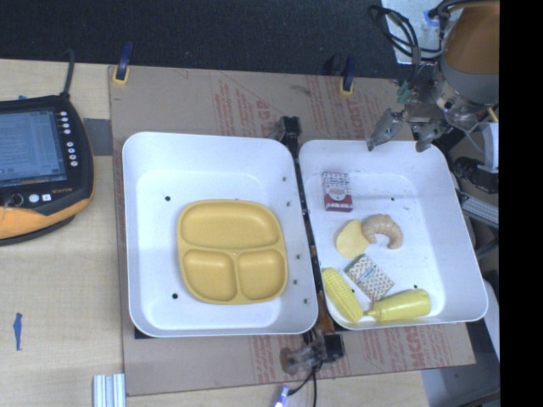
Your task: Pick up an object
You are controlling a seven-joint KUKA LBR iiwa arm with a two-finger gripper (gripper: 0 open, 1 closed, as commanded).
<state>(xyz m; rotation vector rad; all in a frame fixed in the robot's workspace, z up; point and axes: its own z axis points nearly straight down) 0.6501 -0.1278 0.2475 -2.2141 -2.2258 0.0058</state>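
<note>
Crowding at six o'clock, corn (340, 293) and yellow bottle (400, 305) are risking a double snag (fingers (379, 133) spread open, empty).

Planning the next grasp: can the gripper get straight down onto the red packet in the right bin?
Probably yes. The red packet lies flat, apart from the other items, and the open gripper hovers over the bin's far rim.

A light wooden bench (59, 312) is covered at its middle by a brown cardboard sheet (246, 100) held by blue clamps (124, 61) along its far edge. Beyond the bench lies dark carpet (212, 11). A control pendant (38, 164) rests at left.
</note>
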